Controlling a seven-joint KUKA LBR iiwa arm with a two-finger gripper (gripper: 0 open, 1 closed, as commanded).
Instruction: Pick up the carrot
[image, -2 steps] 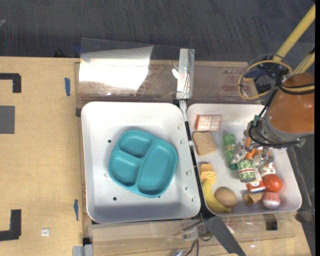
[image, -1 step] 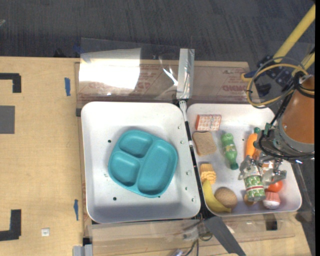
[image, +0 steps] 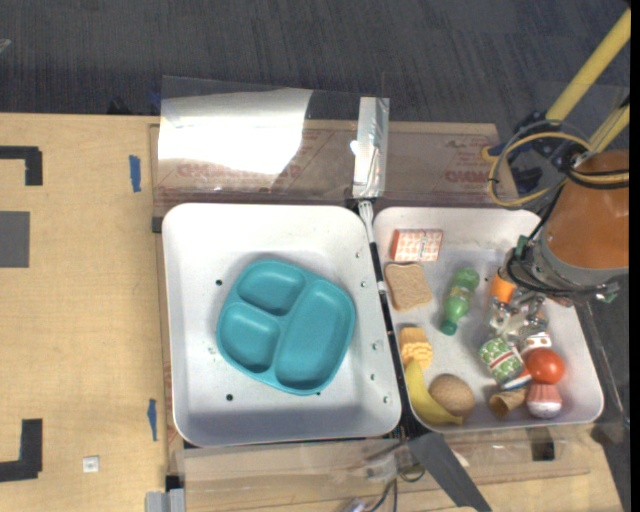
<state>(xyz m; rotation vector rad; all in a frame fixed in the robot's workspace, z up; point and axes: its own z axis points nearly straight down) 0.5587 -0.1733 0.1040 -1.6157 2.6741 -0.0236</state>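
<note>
the small orange carrot (image: 502, 289) lies in the right shallow white bin (image: 585, 400), at about two o'clock of its floor, touching the metal two-finger gripper (image: 517, 318), whose opening i cannot tell. at eleven o'clock sits a small red-and-white printed box (image: 417, 245), its lettering too blurred to read, above a tan bread slice (image: 408, 286).

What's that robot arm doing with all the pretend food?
The grey and orange robot arm reaches into the right bin, which is full of toy food. Its gripper hangs right beside the little orange carrot it is meant to pick up. A blue divided plate sits in the left bin.
</note>
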